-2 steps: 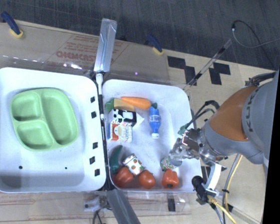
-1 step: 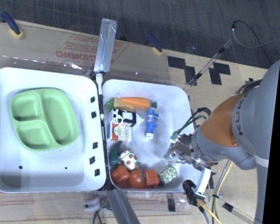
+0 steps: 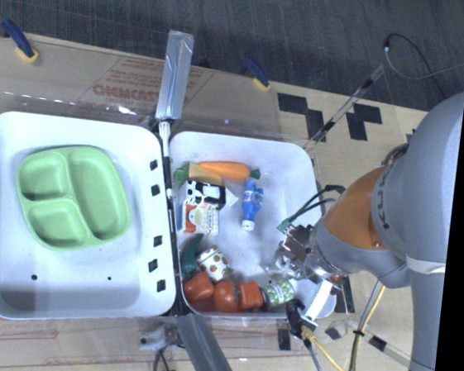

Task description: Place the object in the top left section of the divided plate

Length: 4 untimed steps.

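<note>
Camera view notes: we see the green divided plate (image 3: pixel 71 195) in the left bin (image 3: pixel 3 296), all its sections bare. The end effector (image 3: pixel 289 270) sits low at about 4 o'clock in the right bin (image 3: pixel 301 159), near the clutter along the 6 o'clock wall; whether it is wide, narrow or holding anything we cannot tell, since the wrist hides it. No object is between its tips that we can confirm. Candidates lie close: a green-topped item (image 3: pixel 280 292) just beside it, red tomato-like pieces (image 3: pixel 213 293), a blue bottle (image 3: pixel 250 205) and a carrot (image 3: pixel 221 171) toward 12 o'clock. We judge the step is still the pick. Best done by descending squarely over one isolated piece, then carrying toward the plate's 10 o'clock section (image 3: pixel 40 174).
</note>
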Motion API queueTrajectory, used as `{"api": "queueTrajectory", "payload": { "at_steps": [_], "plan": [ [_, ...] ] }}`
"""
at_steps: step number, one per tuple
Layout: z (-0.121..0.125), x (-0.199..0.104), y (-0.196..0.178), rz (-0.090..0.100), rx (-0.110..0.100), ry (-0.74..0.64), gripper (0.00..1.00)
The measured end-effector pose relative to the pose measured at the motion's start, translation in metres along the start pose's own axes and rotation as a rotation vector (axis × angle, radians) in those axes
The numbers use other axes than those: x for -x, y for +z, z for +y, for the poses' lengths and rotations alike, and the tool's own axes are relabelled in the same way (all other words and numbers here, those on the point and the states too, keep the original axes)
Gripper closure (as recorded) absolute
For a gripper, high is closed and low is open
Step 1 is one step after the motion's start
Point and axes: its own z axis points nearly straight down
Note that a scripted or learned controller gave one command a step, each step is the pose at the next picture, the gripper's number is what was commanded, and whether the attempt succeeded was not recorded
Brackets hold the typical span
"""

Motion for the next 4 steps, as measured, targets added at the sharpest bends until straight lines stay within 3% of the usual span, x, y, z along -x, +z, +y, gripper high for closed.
{"api": "queueTrajectory", "payload": {
  "at_steps": [1, 2, 3, 4],
  "plan": [
    [-0.002, -0.002, -0.023, -0.001, 0.000, 0.299, 1.00],
    [-0.002, -0.002, -0.023, -0.001, -0.002, 0.299, 0.00],
    [0.001, 0.001, 0.001, 0.002, -0.005, 0.206, 0.00],
    [-0.001, 0.000, 0.001, 0.000, 0.000, 0.319, 0.00]
  ]
}}
